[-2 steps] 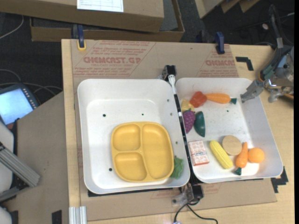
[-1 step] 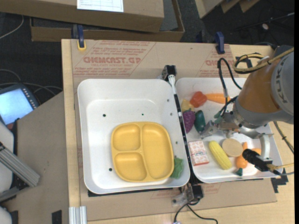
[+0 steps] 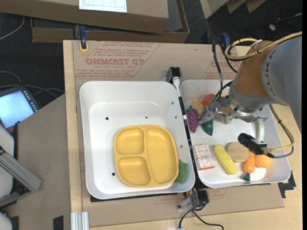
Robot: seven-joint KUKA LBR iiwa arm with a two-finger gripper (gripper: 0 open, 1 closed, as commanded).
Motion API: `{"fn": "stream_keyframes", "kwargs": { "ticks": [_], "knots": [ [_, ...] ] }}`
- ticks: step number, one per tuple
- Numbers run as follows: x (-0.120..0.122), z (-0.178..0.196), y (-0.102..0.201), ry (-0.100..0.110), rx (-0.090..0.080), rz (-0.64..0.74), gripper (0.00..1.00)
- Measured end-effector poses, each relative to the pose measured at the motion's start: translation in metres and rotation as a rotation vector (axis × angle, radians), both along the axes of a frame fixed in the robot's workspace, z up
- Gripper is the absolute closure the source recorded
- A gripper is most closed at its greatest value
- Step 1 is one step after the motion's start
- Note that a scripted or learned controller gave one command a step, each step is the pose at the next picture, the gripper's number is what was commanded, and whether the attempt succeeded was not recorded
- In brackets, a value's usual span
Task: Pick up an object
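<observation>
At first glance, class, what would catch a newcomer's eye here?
The yellow divided plate lying in the left bin, with a green leafy piece at its right edge. Next, the grey-and-orange arm reaching over the right bin, which holds a corn cob, purple grapes and a carrot.

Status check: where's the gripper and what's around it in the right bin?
Gripper low over right bin, nothing seen held. Purple grapes alongside; corn, carrot nearer front. Arm overhangs bin's back.

cardboard box (image 3: 96,4) top | dark floor (image 3: 29,61) | monitor (image 3: 17,107) left
</observation>
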State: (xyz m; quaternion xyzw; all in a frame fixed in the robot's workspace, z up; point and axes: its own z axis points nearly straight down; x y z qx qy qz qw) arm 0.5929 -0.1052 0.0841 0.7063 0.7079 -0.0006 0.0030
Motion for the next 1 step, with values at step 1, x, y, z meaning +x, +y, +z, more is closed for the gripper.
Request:
{"fn": "stream_keyframes", "kwargs": {
  "ticks": [1],
  "knots": [
    [-0.0014, 0.0112, -0.0003, 0.000, 0.003, -0.004, 1.00]
  ]
}}
